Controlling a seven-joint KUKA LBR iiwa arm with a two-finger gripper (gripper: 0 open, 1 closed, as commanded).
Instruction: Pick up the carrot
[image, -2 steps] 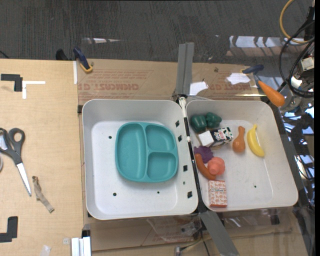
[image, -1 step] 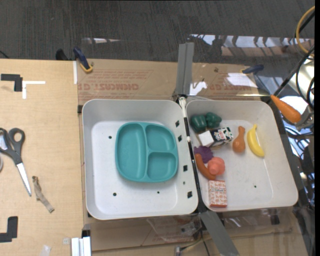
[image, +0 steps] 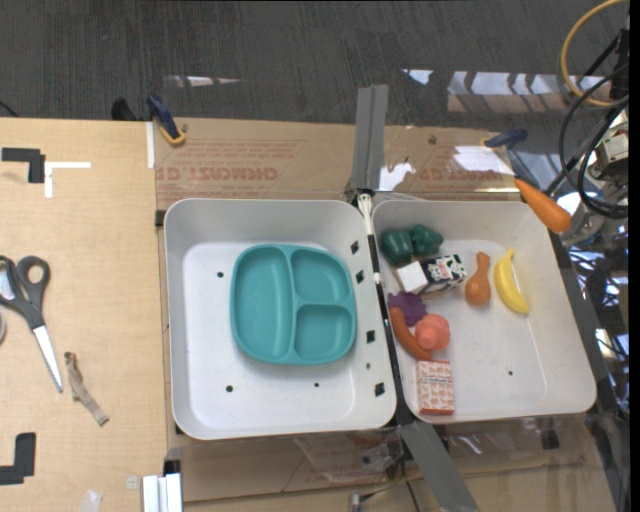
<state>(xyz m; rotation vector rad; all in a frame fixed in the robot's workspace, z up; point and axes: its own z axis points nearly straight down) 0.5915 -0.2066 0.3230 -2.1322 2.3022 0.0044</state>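
1. Risk is sitting mainly at the carrot (image: 543, 205), which is lying aslant over the far right corner of the right bin (image: 520, 395), its thick end touching or just short of the tool (image: 588, 218) and its tip pointing away from it.
2. Cables and dark arm parts are covering the tool, so I cannot tell whether it is apart, together or clamped on the carrot.
3. If the carrot is only resting against the tool, any lift is likely going to leave it behind or knock it onto the desk (image: 80, 250) outside the bin.
4. If the hold is on the tapered part, the carrot is probably going to slide out.
5. Farthest from the tool, scissors (image: 30, 300) are lying on the desk, well apart from everything.
6. Nearer the tool, a teal divided plate (image: 295, 303) is sitting in the left bin (image: 180, 330).
7. Closer again, green toys (image: 410, 242), a pink ball (image: 433, 330) over an orange-red piece (image: 405, 330), a small carton (image: 435, 388) and a cow-patterned box (image: 442, 270) are crowding the right bin's far side.
8. Nearest the tool, an orange gourd (image: 478, 280) and a banana (image: 512, 283) are lying just below the carrot; nothing is blocking it, though the orange-red piece could be mistaken for the target.
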